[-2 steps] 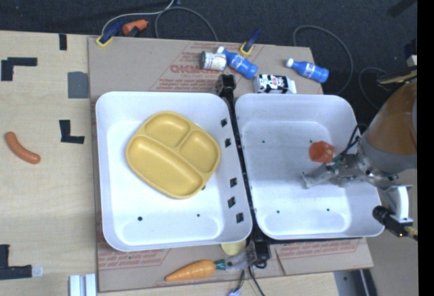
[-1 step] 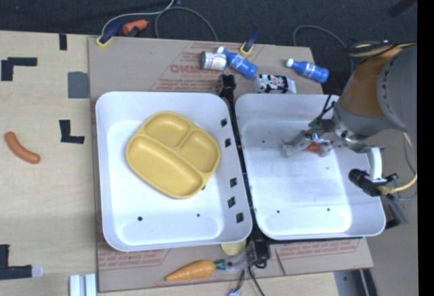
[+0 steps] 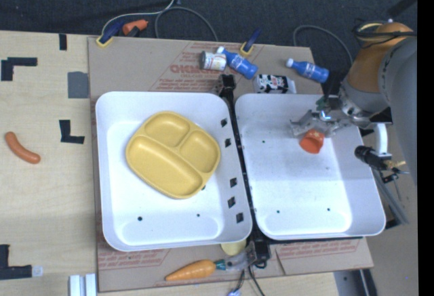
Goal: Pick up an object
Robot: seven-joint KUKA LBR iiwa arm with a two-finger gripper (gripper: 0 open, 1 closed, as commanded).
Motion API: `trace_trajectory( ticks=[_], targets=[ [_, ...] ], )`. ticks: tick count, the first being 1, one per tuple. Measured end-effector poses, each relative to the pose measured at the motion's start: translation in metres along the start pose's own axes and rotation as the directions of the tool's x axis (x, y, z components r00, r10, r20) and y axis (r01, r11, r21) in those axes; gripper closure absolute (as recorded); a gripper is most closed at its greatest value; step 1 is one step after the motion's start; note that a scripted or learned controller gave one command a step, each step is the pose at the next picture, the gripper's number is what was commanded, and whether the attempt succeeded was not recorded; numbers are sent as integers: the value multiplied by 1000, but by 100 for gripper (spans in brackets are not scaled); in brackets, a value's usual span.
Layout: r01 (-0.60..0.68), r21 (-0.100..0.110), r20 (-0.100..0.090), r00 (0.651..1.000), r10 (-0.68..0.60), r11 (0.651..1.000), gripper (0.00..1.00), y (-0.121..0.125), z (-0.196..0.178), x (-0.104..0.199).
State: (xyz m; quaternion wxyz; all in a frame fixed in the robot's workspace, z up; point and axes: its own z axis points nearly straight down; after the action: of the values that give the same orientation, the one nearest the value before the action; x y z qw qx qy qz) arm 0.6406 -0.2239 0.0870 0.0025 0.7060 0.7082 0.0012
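Pincer [image 3: 314,127] sits low over the upper right part of the right bin [image 3: 298,220], metal fingers splayed out left and right; an orange-red object [image 3: 312,143] sits right at the fingertips, but whether the fingers actually clamp it or just rest above it, cannot tell. The object is small, rounded, cup- or cap-like, solid orange-red with a slightly paler top edge, resting on the white bin floor just below the pincer. Behind the pincer to the right, the grey arm [image 3: 400,78] with its orange band [image 3: 369,64]. Above the pincer, outside the bin on the cardboard, a blue bottle [image 3: 308,70] lying on its side; up and left of the pincer, a small black-and-white box [image 3: 274,84], then another blue bottle [image 3: 242,64] and a white-labelled jar [image 3: 213,59]. Far left of the pincer, the left bin [image 3: 115,220] holds a yellow divided plate [image 3: 173,153], three compartments, tilted diagonally. Below and left of the pincer, past the bins' front edge, a toy carrot [image 3: 191,270]. Furthest left on the wooden bench, a toy sausage [image 3: 22,148]. Up left, an orange-handled clamp [image 3: 135,26] at the cardboard edge.
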Motion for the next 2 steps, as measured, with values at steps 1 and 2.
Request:
trace_trajectory(
  ticks=[1,2],
  targets=[
    [0,-4,4,1000,0,1000,0,-29,-1,0],
    [-1,1,1,1000,1,1000,0,14,0,0]
  ],
)
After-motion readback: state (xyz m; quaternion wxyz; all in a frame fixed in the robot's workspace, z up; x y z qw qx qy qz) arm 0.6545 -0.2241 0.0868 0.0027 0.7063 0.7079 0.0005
